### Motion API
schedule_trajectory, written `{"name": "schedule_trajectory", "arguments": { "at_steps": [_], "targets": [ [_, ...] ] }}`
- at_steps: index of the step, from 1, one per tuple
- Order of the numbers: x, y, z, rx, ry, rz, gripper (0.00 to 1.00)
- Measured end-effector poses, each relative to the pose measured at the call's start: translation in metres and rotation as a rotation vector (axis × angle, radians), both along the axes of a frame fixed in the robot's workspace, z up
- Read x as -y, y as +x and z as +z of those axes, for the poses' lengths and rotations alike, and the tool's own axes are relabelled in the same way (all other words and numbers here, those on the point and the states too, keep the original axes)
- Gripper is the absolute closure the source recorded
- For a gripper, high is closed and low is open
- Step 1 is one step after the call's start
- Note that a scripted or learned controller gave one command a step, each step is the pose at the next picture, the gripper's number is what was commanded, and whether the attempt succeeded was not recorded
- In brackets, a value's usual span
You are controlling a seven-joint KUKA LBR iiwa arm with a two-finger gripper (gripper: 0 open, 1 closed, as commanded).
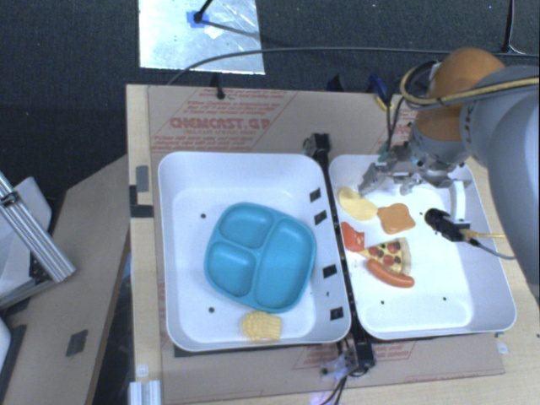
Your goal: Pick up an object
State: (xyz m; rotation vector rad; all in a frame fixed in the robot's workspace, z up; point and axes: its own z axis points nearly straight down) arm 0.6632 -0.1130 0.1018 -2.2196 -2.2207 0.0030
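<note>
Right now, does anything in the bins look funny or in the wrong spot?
One thing: the yellow corn lies beside the blue plate in the left bin, not on it, away from the other toy food, the pizza slice and hot dog, in the right bin. Nothing looks spilled or broken.

fixed overhead camera, slanted down, both bins point(253, 165)

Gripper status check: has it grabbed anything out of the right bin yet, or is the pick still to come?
Nothing looks picked yet. The gripper sits low at the back of the right bin, above the pale yellow piece and toast slice; whether it grips anything is unclear. The pizza slice, sausage and red piece lie on the bin floor. The blue tray and corn rest in the left bin. Grasp and lift remain.
</note>
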Motion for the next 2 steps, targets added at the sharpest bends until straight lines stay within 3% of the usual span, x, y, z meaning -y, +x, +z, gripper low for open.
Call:
{"name": "schedule_trajectory", "arguments": {
  "at_steps": [1, 2],
  "targets": [
    [0.000, 0.002, 0.015, 0.008, -0.001, 0.000, 1.00],
    [-0.004, -0.004, 0.065, 0.009, 0.000, 0.000, 1.00]
  ]
}}
